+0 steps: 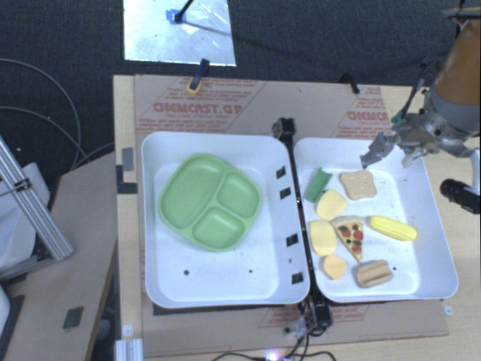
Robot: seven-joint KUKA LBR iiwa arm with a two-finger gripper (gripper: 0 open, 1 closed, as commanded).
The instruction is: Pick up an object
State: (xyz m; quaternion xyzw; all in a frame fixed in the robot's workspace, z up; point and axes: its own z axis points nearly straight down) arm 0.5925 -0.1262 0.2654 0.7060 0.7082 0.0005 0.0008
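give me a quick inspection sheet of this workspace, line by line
surface: bench with two white bins, left bin and right bin, side by side on cardboard
job's things: in the right bin, green piece, bread slice, pizza slice, corn cob, hot dog and three yellow pieces
clutter: green divided plate in the left bin
grippers: tool above the right bin's far edge, holding nothing
cables: dark cables on the floor at left
surroundings: shiny sheet on dark carpet
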